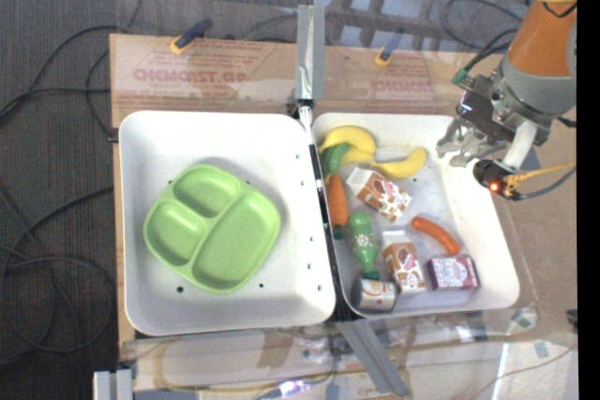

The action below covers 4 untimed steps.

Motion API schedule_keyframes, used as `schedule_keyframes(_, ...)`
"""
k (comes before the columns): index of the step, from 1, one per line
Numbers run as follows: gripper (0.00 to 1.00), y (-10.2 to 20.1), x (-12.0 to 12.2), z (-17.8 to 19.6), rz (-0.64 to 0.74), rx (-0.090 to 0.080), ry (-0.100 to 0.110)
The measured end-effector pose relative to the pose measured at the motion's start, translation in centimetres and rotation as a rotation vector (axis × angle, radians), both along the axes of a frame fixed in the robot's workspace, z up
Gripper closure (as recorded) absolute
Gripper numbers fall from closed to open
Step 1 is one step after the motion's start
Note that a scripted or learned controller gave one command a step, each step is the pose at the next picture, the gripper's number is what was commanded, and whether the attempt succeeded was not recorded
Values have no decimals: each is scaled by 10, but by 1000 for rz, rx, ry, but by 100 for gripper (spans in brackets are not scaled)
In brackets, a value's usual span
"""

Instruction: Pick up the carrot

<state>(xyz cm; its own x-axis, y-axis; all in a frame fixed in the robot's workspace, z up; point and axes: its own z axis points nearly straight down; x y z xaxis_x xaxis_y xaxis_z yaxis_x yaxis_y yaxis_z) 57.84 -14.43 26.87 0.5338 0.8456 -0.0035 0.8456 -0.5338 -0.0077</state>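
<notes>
In the camera view, the left bin (131, 229) held a green divided plate (213, 228) near its middle. The right bin (497, 244) was crowded. The carrot (337, 200) lay lengthwise against that bin's left wall, its green top toward the far edge, just beside a small carton (380, 194). Two bananas (349, 141) (401, 165) sat near the far edge. A green bottle (363, 239) lay beneath the carrot, a second carton (403, 264) and a can (376, 293) near the front edge, a purple box (453, 273) toward the front right corner, and an orange sausage-like piece (436, 235) above it. The gripper (461, 143) hovered over the far right corner, well apart from the carrot; its fingers appeared spread with nothing between them, though the view was poor.
</notes>
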Motion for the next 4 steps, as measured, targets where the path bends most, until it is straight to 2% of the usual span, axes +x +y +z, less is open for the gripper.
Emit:
schedule_keyframes(1,100,-34,15,12,-291,-5,-1)
schedule_keyframes(2,100,-45,18,-128,21,0,-1)
schedule_keyframes(3,100,-64,35,-7,-319,-6,-1)
schedule_keyframes(4,100,-69,65,-68,480,1,-3)
